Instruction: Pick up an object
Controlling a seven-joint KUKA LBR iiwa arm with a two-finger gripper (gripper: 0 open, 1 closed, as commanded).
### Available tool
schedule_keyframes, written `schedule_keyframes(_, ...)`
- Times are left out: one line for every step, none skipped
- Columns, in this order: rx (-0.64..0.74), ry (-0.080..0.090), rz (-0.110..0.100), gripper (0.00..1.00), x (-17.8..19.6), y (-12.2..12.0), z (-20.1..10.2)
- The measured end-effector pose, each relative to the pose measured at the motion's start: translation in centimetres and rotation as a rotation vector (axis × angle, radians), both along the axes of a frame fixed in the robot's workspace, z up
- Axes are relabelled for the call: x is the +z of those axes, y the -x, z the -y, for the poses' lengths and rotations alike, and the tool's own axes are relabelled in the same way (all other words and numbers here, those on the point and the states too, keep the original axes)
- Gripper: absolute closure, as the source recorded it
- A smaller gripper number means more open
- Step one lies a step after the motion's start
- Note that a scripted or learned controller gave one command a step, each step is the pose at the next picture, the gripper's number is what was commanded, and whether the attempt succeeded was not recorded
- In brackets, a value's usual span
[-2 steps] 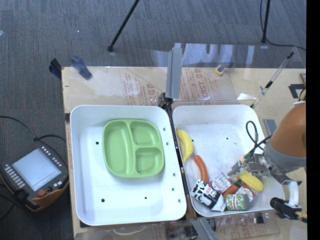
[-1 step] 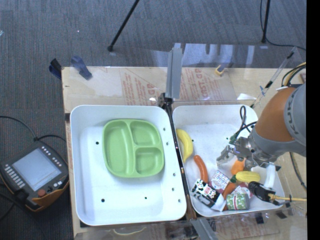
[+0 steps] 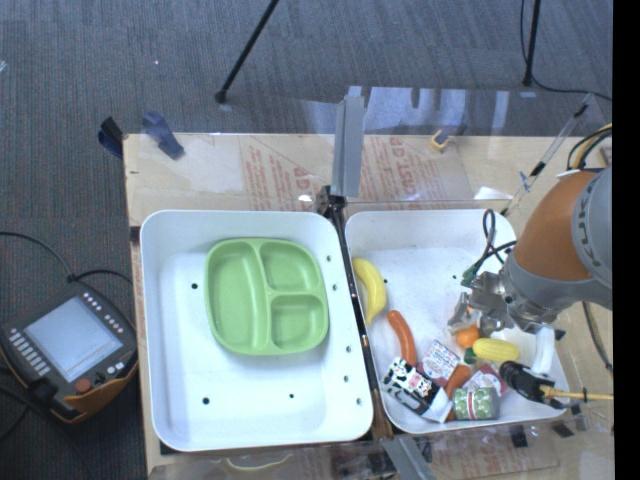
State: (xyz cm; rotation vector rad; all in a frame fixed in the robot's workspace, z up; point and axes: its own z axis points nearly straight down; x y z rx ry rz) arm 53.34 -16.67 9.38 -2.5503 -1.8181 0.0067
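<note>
1. Camera view, left bin: a green divided plate lies flat near its middle, three compartments up. Stiff and light by the look, but wide and low, so a poor first target.
2. Right bin, left edge: a yellow banana lies alone beside the wall, with an orange sausage-shaped toy just below it. Both seem to be light, stiff, smooth plastic; best taken across the narrow middle, where the jaws can straddle them.
3. Right bin, near edge: a cow-print carton, a small printed packet and a green can crowd together, touching. Probably light; a slip or a double pick is likely here.
4. Right bin, right side: the gripper hangs low over the clutter near a yellow piece. Whether the jaws stand wide or closed cannot be told; nothing is seen held.
</note>
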Motion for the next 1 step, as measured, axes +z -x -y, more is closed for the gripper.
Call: schedule_keyframes(0.012, 0.005, 0.003, 1.00, 15.16, 1.71, -7.72)
